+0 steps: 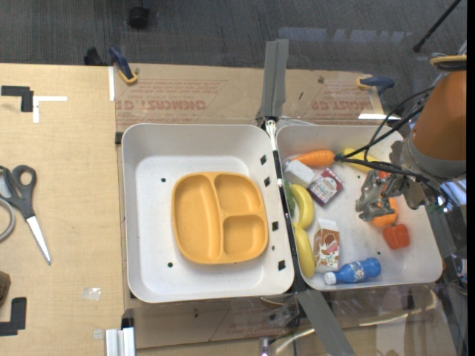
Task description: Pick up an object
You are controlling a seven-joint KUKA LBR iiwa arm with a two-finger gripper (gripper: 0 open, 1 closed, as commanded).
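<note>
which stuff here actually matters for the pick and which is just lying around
For the job: gripper over the right bin; in that bin, carrot, bananas, blue bottle, orange block, snack packets.

Lying about: yellow divided plate in the left bin, scissors, blue clamp.

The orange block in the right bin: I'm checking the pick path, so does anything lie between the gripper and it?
Nothing visible does. The gripper hangs over the right bin, and the orange block lies just beside it, with bare bin floor between them.
</note>
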